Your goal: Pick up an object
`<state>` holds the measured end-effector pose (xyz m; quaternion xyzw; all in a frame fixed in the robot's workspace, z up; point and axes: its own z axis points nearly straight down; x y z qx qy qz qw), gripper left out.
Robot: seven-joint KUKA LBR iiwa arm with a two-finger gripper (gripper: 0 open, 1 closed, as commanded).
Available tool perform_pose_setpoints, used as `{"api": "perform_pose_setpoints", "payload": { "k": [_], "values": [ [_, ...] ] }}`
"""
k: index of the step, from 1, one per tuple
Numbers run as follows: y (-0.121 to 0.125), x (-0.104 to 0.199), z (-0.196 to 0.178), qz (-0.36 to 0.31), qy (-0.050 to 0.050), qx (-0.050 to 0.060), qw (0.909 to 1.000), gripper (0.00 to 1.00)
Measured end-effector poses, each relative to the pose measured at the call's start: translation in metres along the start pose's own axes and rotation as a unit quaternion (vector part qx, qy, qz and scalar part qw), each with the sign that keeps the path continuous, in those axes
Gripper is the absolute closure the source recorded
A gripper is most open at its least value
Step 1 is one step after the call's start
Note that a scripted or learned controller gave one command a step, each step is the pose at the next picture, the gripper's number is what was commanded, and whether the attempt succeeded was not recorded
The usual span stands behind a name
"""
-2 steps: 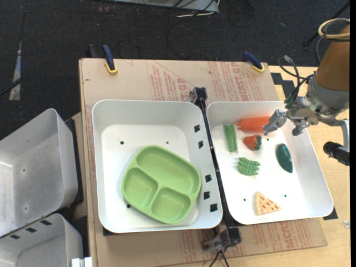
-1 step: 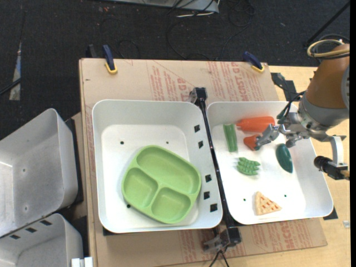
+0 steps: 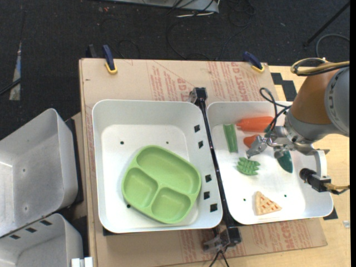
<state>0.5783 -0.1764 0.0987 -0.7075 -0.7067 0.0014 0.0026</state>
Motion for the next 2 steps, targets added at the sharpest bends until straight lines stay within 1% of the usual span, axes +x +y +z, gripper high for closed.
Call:
{"api": "perform_pose_setpoints", "payload": {
  "k": [1, 2],
  "values": [
    [0.002, -0.001, -0.014, 0.0, -0.001, -0.004, 1.0, 1.0],
    [0.001, -0.011, -0.065, 0.0, -0.002, -0.006, 1.0, 1.0]
  ]
}}
